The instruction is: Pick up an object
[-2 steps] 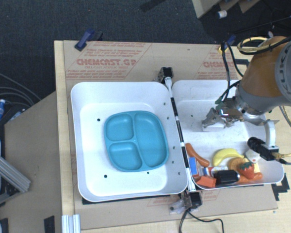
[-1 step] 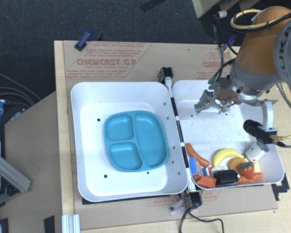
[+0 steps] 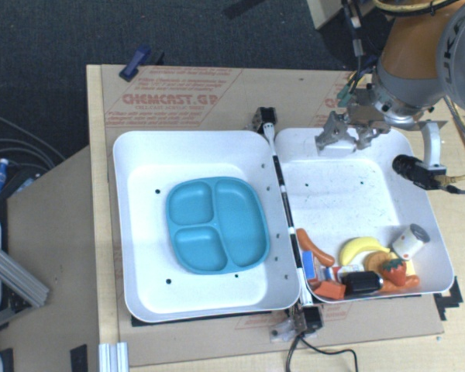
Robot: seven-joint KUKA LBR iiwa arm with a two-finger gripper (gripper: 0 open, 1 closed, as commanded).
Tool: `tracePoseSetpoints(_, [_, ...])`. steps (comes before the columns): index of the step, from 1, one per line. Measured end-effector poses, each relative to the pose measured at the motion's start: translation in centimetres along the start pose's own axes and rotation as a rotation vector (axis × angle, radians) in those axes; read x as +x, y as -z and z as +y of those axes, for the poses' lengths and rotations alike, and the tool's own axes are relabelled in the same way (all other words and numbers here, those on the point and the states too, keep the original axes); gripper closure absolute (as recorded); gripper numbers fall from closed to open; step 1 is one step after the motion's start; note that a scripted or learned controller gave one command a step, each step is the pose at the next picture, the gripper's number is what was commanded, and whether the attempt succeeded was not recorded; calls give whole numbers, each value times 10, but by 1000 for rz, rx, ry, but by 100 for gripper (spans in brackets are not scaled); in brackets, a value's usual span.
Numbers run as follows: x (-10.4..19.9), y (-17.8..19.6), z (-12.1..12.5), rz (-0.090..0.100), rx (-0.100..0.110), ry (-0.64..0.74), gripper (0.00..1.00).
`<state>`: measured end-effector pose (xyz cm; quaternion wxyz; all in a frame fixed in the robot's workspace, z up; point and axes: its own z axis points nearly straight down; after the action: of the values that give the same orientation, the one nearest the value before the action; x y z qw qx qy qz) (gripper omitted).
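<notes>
Gripper (image 3: 349,133) hangs over the far rim of the right bin (image 3: 349,188); you can see its two fingers spread apart, with nothing between them and nothing touching them. Note the orange band (image 3: 418,33) above the wrist; the arm is cut off at the top right edge.

Objects for picking sit heaped in the near corner of the right bin, well apart from the gripper: a yellow banana (image 3: 362,248), a white cylinder (image 3: 408,240) beside it, a black object (image 3: 363,283) in front of the banana, an orange sausage-shaped piece (image 3: 315,248), and red and orange bits you cannot identify because they overlap. A blue-and-white item against the bin's left wall is too small to name.

Left of the right bin, the left bin (image 3: 139,161) holds a blue three-compartment plate (image 3: 216,224).

Beyond the bins, red print on the cardboard sheet (image 3: 178,91) reads "CHEMCAST GP"; smaller lines beneath are illegible.
</notes>
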<state>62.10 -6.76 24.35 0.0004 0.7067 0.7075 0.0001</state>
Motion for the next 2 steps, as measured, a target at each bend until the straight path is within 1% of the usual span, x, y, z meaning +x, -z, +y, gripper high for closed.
tracePoseSetpoints(1, [24,28,-52,2,3,0,100])
tracePoseSetpoints(2, [82,20,-86,2,4,0,100])
